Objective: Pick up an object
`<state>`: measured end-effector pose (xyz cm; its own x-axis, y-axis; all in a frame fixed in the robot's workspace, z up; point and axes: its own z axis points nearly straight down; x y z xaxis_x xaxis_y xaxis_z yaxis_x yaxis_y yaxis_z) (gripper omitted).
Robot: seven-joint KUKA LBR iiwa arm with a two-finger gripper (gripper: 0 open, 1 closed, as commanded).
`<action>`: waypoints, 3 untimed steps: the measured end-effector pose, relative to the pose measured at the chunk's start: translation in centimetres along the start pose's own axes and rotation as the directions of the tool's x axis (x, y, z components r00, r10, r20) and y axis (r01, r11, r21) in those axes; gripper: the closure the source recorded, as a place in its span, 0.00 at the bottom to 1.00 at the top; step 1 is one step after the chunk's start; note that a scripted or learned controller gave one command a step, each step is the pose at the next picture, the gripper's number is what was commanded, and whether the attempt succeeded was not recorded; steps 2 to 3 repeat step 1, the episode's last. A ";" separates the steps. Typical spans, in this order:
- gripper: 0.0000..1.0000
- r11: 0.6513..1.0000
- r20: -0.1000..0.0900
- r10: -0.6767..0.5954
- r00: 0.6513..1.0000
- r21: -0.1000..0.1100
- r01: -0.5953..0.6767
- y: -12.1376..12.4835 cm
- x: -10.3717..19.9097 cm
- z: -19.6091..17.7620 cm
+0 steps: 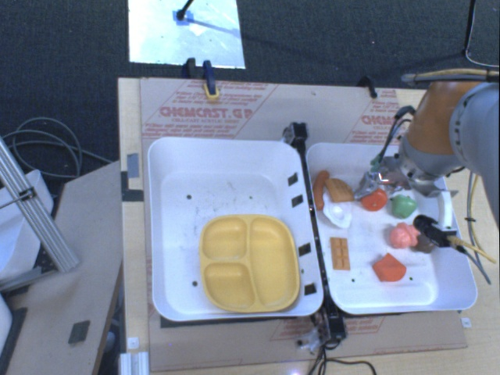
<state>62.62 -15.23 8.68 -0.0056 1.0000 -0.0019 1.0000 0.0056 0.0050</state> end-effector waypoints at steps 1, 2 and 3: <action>1.00 1.000 -0.006 -0.005 1.000 0.002 0.005 -6.4 8.6 -10.4; 1.00 1.000 -0.006 -0.005 1.000 0.002 0.005 -6.4 8.6 -10.4; 1.00 1.000 -0.006 -0.005 1.000 0.002 0.005 -6.4 8.6 -10.4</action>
